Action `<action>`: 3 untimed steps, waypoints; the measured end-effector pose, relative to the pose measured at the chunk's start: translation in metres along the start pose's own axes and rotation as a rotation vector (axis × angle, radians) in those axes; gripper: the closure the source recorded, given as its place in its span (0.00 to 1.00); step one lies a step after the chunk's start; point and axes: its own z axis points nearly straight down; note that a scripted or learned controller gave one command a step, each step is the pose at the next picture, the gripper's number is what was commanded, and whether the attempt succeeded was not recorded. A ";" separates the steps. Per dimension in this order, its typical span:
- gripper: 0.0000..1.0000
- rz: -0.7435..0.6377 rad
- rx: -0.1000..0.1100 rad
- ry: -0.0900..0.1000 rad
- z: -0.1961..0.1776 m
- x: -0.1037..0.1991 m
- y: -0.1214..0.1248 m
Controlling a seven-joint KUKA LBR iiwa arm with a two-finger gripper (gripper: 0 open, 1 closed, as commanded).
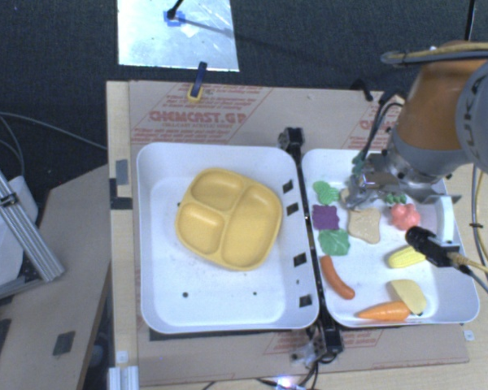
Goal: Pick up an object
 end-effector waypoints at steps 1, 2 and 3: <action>1.00 -0.008 -0.004 0.003 0.010 0.032 0.000; 1.00 -0.003 -0.002 0.003 0.008 0.040 -0.050; 1.00 -0.010 -0.001 0.004 0.031 0.088 -0.071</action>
